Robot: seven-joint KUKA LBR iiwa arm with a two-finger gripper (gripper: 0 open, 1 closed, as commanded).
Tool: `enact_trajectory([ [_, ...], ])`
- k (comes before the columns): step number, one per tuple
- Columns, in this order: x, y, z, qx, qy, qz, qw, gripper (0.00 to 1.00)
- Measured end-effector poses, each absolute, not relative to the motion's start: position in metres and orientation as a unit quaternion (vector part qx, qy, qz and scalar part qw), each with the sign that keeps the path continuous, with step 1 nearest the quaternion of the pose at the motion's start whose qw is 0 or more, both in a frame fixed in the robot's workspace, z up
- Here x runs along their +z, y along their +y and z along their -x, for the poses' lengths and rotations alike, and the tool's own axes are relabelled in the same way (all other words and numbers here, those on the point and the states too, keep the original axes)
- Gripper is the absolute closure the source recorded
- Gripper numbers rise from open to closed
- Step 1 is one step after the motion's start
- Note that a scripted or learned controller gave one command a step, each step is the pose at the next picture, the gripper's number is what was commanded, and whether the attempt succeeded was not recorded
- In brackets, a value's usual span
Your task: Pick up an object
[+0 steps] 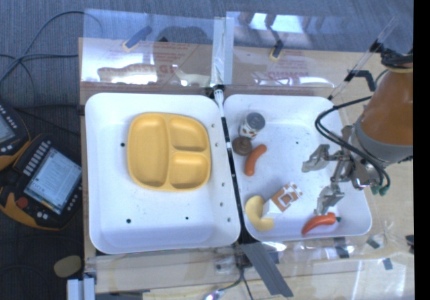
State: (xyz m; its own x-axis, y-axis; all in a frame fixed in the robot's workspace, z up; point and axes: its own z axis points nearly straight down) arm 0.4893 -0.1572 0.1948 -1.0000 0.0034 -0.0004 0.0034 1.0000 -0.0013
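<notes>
Nearest, along the near wall of the right bin (pixel 295 233), a red chili pepper (pixel 318 223) is lying at the right, with a yellow banana (pixel 256 213) curling at the left. Between them, slightly farther, a small white-and-orange carton (pixel 285 198) is resting tilted, its left end just beside the banana.

The gripper (pixel 330 176) is hanging over the right part of this bin, its two metal fingers standing spread wide apart with nothing between them. The near finger (pixel 328 199) is pointing down just above the chili pepper; whether it is touching the pepper cannot be determined. The grey arm with its orange band (pixel 393 107) is reaching in from the right.

Farther in, near the bin's left wall, an orange sausage-shaped piece (pixel 253 159) is lying at a slant, and just beyond it a small can (pixel 250 125) is lying, its round end facing up.

In the left bin (pixel 107 225), a yellow divided tray (pixel 169 151) is sitting near the middle.
</notes>
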Motion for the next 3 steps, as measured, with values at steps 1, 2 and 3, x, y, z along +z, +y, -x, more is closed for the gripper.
enact_trajectory([
  [1, 0.089, -0.099, -0.487, -0.0002, 0.998, -0.07, 0.004, 0.0],
  [2, 0.099, -0.099, -0.49, -0.0021, 0.998, -0.07, 0.008, 1.0],
  [3, 0.184, -0.042, -0.484, -0.0006, 0.99, -0.144, 0.0, 1.0],
])
